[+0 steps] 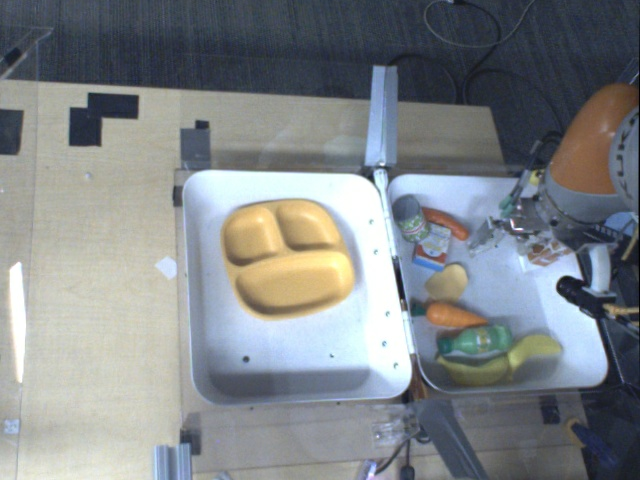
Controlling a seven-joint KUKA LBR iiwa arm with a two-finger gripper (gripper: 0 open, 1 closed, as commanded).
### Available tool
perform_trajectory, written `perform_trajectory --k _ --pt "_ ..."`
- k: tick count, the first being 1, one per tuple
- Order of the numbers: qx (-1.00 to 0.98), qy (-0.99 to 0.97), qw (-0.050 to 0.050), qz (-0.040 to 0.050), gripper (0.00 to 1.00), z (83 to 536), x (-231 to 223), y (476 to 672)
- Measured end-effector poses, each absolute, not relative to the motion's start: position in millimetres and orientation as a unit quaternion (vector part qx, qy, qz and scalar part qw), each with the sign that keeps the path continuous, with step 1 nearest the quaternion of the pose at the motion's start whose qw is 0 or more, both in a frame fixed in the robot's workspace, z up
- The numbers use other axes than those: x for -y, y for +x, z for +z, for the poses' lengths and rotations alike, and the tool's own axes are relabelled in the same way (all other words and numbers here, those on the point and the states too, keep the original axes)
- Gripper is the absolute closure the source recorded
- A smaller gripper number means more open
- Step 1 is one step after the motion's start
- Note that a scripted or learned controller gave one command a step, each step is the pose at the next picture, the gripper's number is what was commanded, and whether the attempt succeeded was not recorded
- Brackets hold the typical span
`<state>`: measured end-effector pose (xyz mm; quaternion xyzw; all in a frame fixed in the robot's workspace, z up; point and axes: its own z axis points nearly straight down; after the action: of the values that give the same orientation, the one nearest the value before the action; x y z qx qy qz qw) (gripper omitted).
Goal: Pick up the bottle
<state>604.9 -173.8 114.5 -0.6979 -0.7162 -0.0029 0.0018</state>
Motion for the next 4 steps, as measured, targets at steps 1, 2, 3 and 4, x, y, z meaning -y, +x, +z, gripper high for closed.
perform_trajectory --k 1,2,3,4 --pt "0.726 -0.687 -0.002 -0.0068 0.00 90 171 583.2" --pt "0.608 -0.794 -0.005 -0.0056 0.00 90 176 520.4" --pt "0.526 -0.850 -0.003 -0.0061 0.00 90 194 513.7" --pt "0.336 -0.942 -0.004 -0.0068 0.00 90 162 491.8"
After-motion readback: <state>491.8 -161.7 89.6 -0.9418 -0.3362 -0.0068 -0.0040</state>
